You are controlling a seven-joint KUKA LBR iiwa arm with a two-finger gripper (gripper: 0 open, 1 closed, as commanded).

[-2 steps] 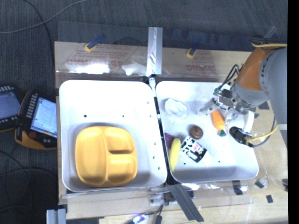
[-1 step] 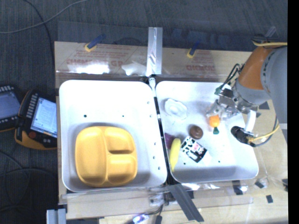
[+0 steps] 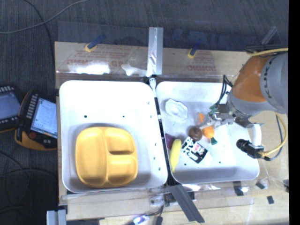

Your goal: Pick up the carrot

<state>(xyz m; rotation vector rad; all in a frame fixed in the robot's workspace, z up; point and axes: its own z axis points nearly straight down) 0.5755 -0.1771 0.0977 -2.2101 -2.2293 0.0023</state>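
Over the right bin, reaching in from the right, grey arm with orange band, gripper low among the clutter. Cannot tell its state from this slant. Just beside it, carrot, small and orange, lying on the bin floor next to a brown round item. Nearby, yellow banana, white crumpled piece. Across in the left bin, yellow divided tray.

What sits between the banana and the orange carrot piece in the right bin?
In the camera view, a brown round item lies between the banana and the carrot.
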